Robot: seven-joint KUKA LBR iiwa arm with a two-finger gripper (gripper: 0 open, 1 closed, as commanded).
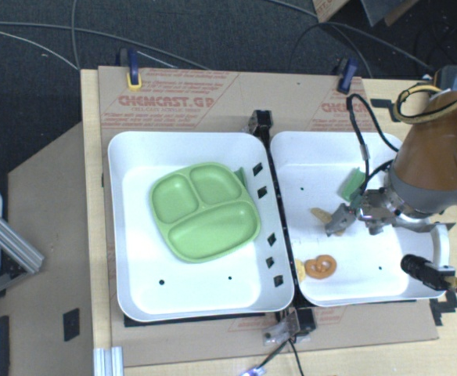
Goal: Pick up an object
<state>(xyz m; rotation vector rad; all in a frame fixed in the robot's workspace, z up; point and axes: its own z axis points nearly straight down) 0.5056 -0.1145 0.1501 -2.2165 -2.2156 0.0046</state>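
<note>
Camera view is looking down at a slant on a tabletop [181, 92] w/ brown board covering, carrying two shallow white bins side by side.

Left bin [127, 210]: holding a green divided plate [205, 210], three compartments, lying flat near the bin's middle, tilted a bit relative to the bin walls. Nothing is sitting in the plate's compartments.

Right bin [307, 155]: holding an orange pretzel-like item [320, 267] near the front-left corner, just beside the divider between bins. A small tan piece [319, 211] is lying mid-bin, touching or just beside the end effector tip. A green flat object [351, 184] is leaning at a tilt farther back, partly behind the black cable and wrist.

Arm is reaching in from the right, orange band above the wrist, w/ the end effector [340, 222] hanging low over the right bin's middle. Fingers are too dark and blurred to read; can't tell if apart or together, and nothing is visibly clamped between them.

Blue clamps [134, 63] are gripping the board's far edge.
</note>
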